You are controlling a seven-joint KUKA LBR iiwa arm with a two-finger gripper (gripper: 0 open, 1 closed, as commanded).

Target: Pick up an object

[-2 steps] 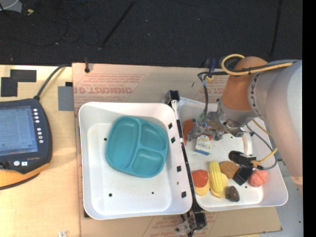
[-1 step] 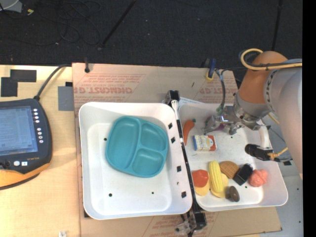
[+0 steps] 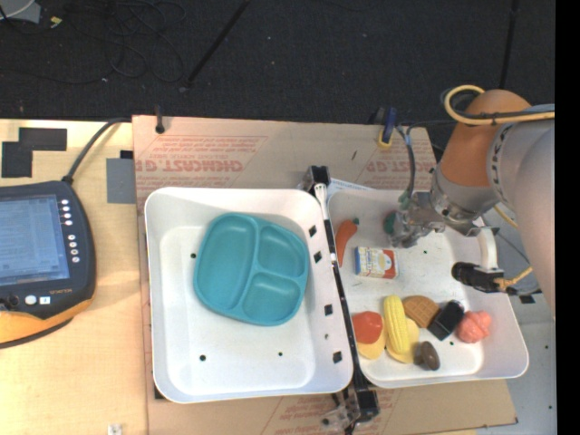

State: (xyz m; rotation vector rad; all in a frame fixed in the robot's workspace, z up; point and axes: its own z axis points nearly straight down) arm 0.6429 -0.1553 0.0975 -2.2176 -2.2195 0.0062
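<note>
My fingers [image 3: 405, 227] hover over the right bin [image 3: 512, 356], state indeterminate. Recommended: descend vertically, centred on one isolated item.

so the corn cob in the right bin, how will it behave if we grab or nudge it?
The corn cob looks rounded and long, so it may roll sideways if pushed. It lies tight between the orange-red piece and the brown cookie, so fingers may struggle to get around it. It looks like glossy toy plastic: probably stiff, light, a bit slippery.
</note>
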